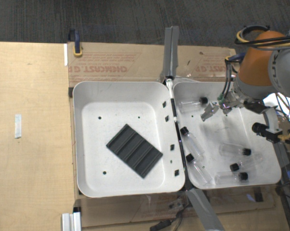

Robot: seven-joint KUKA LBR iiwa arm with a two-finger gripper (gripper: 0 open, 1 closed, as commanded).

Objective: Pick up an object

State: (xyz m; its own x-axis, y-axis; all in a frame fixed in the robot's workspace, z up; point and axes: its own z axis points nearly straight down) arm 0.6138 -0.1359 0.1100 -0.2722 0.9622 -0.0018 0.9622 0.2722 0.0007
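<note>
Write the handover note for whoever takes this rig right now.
Gripper: over the upper part of the right white bin, nothing seen between its fingers.
Clear plastic vials with black caps lie scattered in the right bin.
Dark grey ribbed rectangular panel lies flat in the left white bin.
Done: nothing lifted.
Left: grasp one object and raise it.

Grey arm [268, 66] reaching leftward, gripper [213, 109] low.

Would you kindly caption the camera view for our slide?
Arm's gripper over right bin of clear black-capped vials; left bin holds a dark ribbed panel.
</note>
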